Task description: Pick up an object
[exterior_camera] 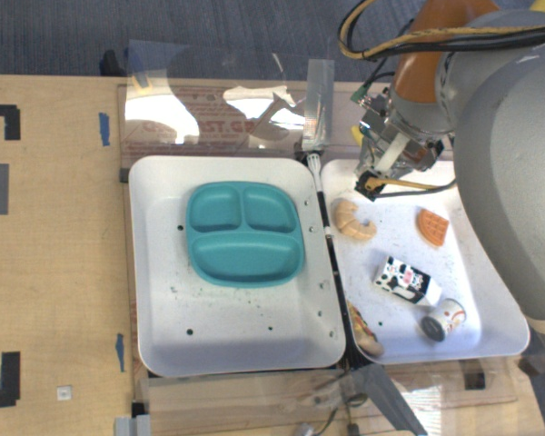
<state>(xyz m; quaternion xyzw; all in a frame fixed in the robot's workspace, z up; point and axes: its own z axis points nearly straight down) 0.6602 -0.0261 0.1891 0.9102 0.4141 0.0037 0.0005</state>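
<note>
- gripper (388, 157): hangs just beyond the far side of the croissant-shaped piece (353, 219), above the far left corner of the right bin (391, 242); whether it is spread or pressed together cannot be told from this angle, and nothing is seen pinched in it.
- croissant-shaped piece: beige, lies flat on the bin floor, apart from the gripper; judged the likeliest target, being the closest thing.
- orange piece (432, 226): to the right of the croissant-shaped piece, well apart from it.
- black-and-white carton (405, 280): nearer the camera than the croissant-shaped piece and to its right, lying tilted.
- small can (442, 319): further right and nearer again, just beside the carton.
- teal plate (245, 233): left of the croissant-shaped piece, in the left bin (154, 271).
- progress: every object rests in a bin, so no pick is made; descent, closing and lift all appear to be left.
</note>
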